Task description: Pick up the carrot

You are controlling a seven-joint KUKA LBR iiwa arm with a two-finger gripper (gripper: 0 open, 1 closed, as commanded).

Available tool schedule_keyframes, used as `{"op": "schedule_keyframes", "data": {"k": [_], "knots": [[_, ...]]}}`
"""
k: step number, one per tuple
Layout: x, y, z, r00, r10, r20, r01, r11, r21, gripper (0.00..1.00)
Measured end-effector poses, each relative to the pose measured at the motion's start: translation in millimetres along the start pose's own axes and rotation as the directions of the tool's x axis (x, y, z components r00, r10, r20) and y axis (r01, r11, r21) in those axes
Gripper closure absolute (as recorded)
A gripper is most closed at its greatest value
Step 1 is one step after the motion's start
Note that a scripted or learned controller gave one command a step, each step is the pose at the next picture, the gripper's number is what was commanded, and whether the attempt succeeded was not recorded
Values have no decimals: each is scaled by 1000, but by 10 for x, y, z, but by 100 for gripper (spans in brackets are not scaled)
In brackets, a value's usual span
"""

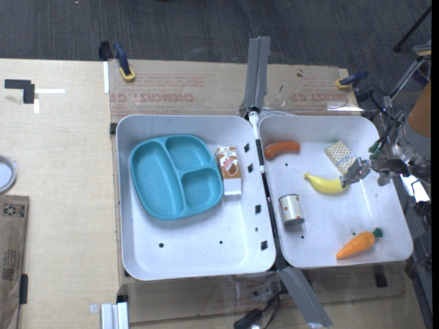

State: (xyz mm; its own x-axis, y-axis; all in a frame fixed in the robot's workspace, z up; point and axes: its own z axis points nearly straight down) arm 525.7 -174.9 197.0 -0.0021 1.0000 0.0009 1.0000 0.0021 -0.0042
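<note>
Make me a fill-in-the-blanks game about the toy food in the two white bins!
1. The carrot lies in the ____ bin.
2. The blue plate has ____ compartments.
3. The end effector is right beside the yellow ____.
4. The little metal can shares its bin with the carrot, and the plate lies in the ____ bin.

Missing words: right, three, banana, left

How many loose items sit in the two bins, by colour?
Orange: 2, the tapered orange carrot with green top and the curved orange sausage-shaped piece
Yellow: 1, the curved yellow banana
Blue: 1, the teal three-compartment plastic tray
Silver: 1, the small metal can
Printed: 2, the small picture-printed carton and the checked patterned packet
Total: 7
</note>
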Motion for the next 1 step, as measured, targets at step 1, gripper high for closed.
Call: {"op": "schedule_keyframes", "data": {"k": [1], "knots": [[-413,-486,238,998,56,1,-56,998,-1,0]]}}
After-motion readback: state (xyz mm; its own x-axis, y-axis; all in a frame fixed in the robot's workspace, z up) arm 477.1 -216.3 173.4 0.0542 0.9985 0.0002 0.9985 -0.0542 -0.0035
